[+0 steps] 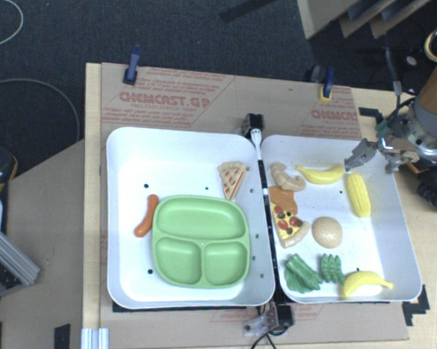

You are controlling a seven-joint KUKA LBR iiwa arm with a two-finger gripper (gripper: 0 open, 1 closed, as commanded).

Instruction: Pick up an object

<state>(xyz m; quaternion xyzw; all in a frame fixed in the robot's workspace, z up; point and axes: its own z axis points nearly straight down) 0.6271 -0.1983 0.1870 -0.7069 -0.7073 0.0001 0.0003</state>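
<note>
The gripper (375,151) hangs open and holding nothing over the right bin's (404,218) far rim, nearest one banana (320,173) and the corn (358,194). A second banana (363,282) lies at the near edge. The left bin (121,194) holds one green tray (200,240).

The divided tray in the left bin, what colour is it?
Light green; the divided tray shows in the camera view.
</note>
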